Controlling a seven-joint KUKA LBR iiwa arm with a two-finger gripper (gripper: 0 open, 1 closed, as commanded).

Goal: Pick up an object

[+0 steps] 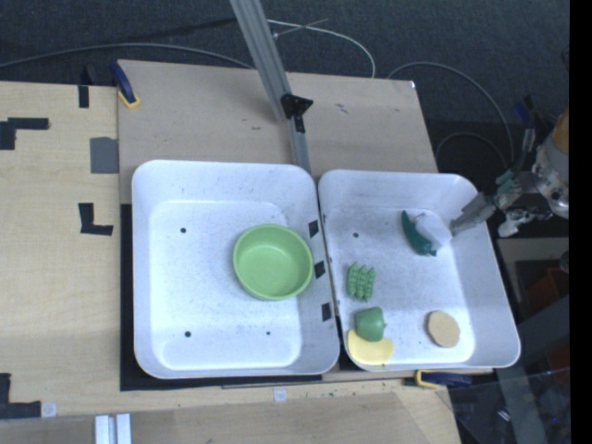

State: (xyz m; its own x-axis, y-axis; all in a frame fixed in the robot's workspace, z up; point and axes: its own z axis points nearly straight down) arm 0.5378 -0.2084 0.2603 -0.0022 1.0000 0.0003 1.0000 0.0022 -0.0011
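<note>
Hovering at right bin (pixel 481 276) edge: end effector (pixel 474 213), grip state unclear.

Two shallow white bins side by side: left bin (pixel 148 248), right bin (pixel 481 285). One light green bowl (pixel 272 262) in the left bin. Five small things in the right bin: one teal object (pixel 418 234), one ridged green piece (pixel 361 281), one rounded green piece (pixel 370 322), one yellow piece (pixel 370 349) (partly beneath the green), one tan disc (pixel 444 329).
</note>
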